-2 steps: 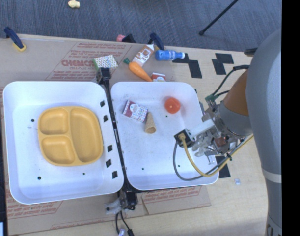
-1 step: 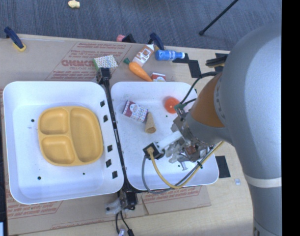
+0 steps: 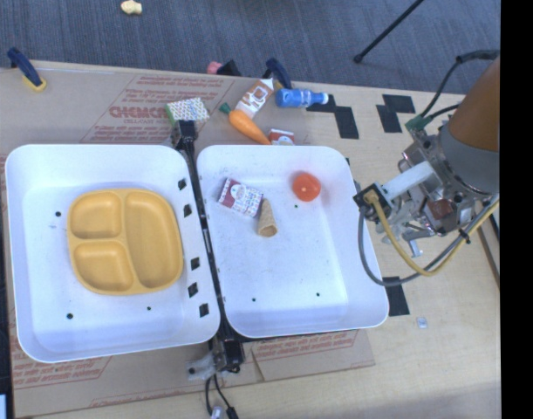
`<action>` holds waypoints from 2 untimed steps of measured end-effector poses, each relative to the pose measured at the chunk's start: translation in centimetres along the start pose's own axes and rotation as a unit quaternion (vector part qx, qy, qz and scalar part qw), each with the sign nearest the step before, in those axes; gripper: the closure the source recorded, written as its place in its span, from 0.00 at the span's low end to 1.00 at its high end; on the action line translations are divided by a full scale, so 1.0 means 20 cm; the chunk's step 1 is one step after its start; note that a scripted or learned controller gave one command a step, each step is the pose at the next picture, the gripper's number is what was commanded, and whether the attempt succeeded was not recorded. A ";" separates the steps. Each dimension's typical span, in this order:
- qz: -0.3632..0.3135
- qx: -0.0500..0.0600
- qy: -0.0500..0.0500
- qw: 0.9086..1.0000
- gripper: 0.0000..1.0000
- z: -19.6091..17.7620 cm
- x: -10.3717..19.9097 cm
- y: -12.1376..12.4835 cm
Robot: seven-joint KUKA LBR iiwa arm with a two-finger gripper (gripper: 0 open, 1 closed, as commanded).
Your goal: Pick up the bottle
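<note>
While the claw (image 3: pixel 404 212) hangs over the counter (image 3: pixel 440 356) right of the right bin (image 3: pixel 292 295), its fingers perhaps apart but too cluttered to tell, the blue bottle (image 3: pixel 299 99) lies behind that bin, beside a carrot (image 3: pixel 247 127).

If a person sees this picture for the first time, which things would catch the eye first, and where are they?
Probably the yellow three-compartment plastic plate lying in the left white bin. Next, the small red-orange ball near the right white bin's far edge. Beyond the bins, a blue bottle lies on the cardboard beside an orange toy carrot.
</note>
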State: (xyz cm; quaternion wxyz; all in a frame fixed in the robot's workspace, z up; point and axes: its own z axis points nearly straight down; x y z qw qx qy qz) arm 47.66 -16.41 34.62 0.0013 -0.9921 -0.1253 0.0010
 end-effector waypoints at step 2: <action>-0.110 0.001 -0.002 0.994 1.00 0.78 0.17 -0.66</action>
